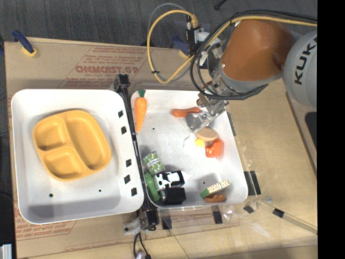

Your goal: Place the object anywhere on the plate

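A yellow plate [71, 144] with three compartments lies in the left bin [27, 198]. In the right bin [172, 150], my gripper [203, 121] hangs low over the upper right part, just above a small yellow and red toy [209, 144]. An orange sausage-like piece [185, 112] lies just left of the gripper. A toy carrot [140, 110] lies along the bin's left wall. The grey arm with its orange band [253, 50] hides the bin's upper right corner.
At the right bin's bottom lie a green packet [152, 162], a black and white toy [171, 186] and a small hot-dog-like toy [215, 191]. A black divider [128, 139] runs between the bins. Yellow and black cables [167, 42] loop above the right bin.
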### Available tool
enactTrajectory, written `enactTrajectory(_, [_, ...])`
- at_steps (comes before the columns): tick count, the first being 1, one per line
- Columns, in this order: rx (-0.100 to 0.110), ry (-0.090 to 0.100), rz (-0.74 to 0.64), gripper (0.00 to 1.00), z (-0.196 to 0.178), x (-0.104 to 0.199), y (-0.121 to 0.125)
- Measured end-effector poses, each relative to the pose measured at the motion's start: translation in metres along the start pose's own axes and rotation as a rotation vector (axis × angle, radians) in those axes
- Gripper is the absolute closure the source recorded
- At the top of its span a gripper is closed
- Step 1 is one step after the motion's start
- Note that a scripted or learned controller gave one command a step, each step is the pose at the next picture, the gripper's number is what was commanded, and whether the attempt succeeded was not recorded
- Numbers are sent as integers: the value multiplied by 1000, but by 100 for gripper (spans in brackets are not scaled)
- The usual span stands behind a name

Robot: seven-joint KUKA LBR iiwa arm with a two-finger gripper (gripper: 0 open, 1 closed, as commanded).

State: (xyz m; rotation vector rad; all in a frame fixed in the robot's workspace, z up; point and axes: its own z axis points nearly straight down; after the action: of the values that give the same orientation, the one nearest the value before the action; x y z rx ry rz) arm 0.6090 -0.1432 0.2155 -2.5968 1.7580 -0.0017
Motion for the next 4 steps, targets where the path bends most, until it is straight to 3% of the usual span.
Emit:
enactTrajectory(1, [-3,1,27,100,12,15,-19])
enactTrajectory(2, [-7,-3,-109,100,38,-5,-5])
enactTrajectory(3, [-2,0,-380,100,11,24,-43])
enactTrajectory(4, [-4,0,-380,0,11,25,-43])
